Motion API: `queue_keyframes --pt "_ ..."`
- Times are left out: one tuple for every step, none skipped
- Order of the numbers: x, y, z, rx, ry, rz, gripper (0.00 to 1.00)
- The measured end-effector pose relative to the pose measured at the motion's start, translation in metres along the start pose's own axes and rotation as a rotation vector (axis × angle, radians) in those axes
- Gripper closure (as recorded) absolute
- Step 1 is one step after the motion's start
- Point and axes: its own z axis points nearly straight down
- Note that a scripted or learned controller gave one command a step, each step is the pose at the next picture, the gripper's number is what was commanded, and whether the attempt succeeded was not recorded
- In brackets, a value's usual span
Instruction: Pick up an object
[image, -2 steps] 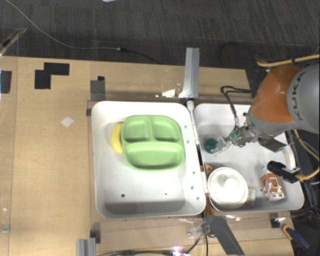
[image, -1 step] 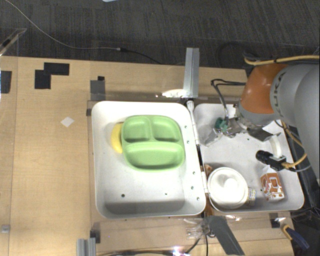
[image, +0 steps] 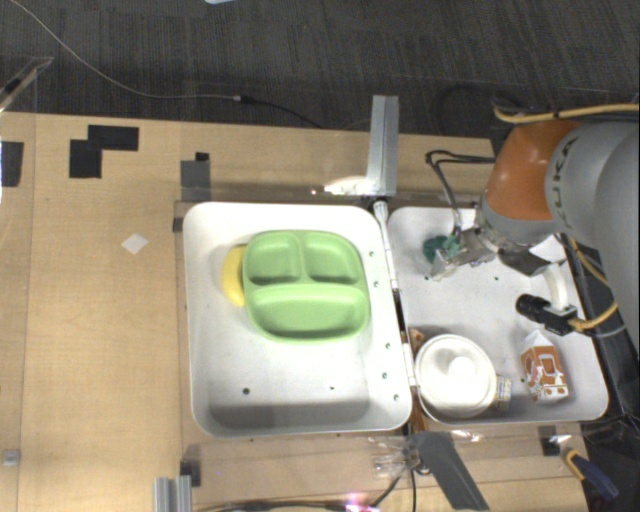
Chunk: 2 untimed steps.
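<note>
My gripper (image: 455, 250) hangs over the back part of the right bin (image: 590, 400), at the end of the grey arm with its orange band (image: 520, 185). A small teal object (image: 436, 246) sits right at the gripper's tip, on its left side; whether it is gripped or just beside the tip is too small to tell. A white bowl (image: 455, 372) stands at the front left of the right bin. A small brown and white carton (image: 543, 370) lies at the front right.
The left bin (image: 215, 380) holds a green divided plate (image: 303, 283) with a yellow thing (image: 232, 277) peeking out at its left edge. A metal post (image: 384, 150) rises behind the wall between the bins.
</note>
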Motion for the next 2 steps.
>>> queue_keyframes --pt "0.0 0.0 0.0 -0.001 0.0 0.0 0.0" --pt "-0.066 0.025 -0.019 0.006 0.003 0.052 0.0"
